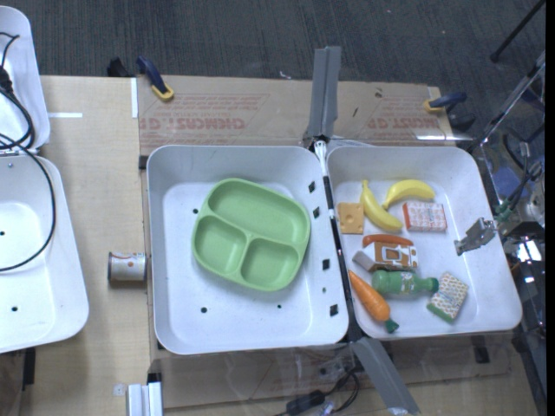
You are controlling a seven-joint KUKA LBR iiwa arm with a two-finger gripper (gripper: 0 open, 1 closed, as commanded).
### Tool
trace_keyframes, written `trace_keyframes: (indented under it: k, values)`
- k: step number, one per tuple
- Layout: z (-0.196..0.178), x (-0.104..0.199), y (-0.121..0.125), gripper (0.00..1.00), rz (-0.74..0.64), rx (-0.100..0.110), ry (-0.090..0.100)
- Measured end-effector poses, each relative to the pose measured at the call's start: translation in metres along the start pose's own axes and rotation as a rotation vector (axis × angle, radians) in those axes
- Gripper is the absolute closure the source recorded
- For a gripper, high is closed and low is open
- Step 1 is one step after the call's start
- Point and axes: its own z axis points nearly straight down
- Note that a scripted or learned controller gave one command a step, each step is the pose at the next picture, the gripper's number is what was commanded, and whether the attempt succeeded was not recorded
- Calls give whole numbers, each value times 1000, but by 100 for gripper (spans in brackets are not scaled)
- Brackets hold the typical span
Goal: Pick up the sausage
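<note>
The sausage point(379, 241) is a short orange-red curved piece lying in the middle of the right bin point(486, 189). It rests against the top edge of a small white and orange box point(396, 256). A grey metal part, which looks like my gripper point(475, 234), sits by the bin's right wall. That is well to the right of the sausage, with nothing seen in its grip.
Around the sausage lie two yellow bananas point(381, 206), a cheese slice point(350, 217), a pink box point(424, 216), a green bottle point(401, 282), a carrot point(370, 296) and a patterned packet point(448, 296). The left bin point(173, 319) holds a green divided plate point(251, 234).
</note>
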Motion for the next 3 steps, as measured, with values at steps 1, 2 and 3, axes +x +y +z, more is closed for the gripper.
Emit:
trace_keyframes:
  k: [1, 2, 3]
  values:
    - [-76, 67, -7, 0, 17, -4, -2]
    - [-56, 105, 4, 0, 204, 0, -1]
    - [14, 136, -3, 0, 661, 2, -1]
